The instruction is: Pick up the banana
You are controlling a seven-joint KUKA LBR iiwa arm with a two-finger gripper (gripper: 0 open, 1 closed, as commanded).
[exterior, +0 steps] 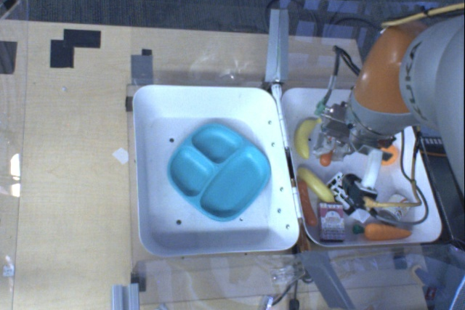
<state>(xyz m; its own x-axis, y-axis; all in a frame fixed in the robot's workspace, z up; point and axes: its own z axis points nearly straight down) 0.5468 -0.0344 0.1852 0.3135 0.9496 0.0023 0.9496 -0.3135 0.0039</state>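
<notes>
The arm (407, 76) runs off the frame at three o'clock and covers much of the right bin (290, 102). Gripper (340, 145) fingers: too cluttered to read. One banana (305, 138) is partly hidden behind it.

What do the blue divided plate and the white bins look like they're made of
The blue divided plate looks like molded plastic with a smooth, slightly matte finish: uniform colour, rounded compartment edges. The left bin and right bin look like white plastic or coated metal, smooth with faint sheen; which one is unclear.

Two yellow bananas lie in the right bin: one (304, 137) upright near its left wall, another (316, 184) slanting below.
</notes>
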